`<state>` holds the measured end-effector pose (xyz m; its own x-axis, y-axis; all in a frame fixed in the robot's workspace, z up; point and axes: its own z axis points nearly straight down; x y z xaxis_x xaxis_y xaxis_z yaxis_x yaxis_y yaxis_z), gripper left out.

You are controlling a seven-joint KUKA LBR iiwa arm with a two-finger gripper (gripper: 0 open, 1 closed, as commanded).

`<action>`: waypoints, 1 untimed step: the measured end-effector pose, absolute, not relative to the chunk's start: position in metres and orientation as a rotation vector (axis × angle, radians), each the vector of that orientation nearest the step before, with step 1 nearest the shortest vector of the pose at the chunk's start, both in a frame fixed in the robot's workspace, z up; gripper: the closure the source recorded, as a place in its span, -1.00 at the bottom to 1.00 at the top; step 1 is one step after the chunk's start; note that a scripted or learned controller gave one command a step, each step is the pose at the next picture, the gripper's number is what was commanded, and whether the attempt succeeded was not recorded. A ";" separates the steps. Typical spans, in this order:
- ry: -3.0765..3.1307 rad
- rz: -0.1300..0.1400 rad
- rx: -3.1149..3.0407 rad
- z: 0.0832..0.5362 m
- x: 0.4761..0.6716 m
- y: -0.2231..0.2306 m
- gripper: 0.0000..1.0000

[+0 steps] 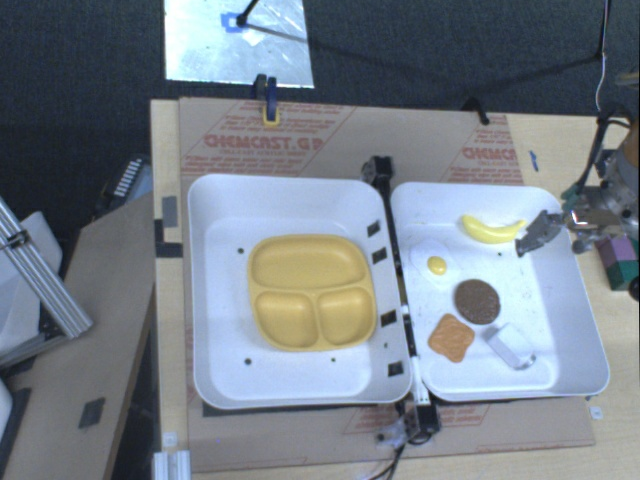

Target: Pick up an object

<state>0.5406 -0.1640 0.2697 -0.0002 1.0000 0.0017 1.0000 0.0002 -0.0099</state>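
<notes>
- Gripper (pixel 532 236) hovers by the curved yellow plastic banana (pixel 491 230) in the right shallow white bin (pixel 575 313); finger state unreadable.
- Nothing is lifted; descent, grasp and lift remain.

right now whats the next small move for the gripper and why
Probably a short move left and down onto the banana. The gripper sits at the right bin's upper right, just beside the banana's right end, nearer it than the brown disc or waffle piece.

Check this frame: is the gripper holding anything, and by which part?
Nothing is held. The gripper sits open over the right bin's right side, just beside the banana's tip, with no object between its fingers.
</notes>
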 end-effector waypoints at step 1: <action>-2.226 -0.001 -2.219 0.276 0.543 -0.163 -1.00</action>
<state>0.5426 -0.1635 0.2761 -0.0033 1.0000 -0.0005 1.0000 0.0033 0.0014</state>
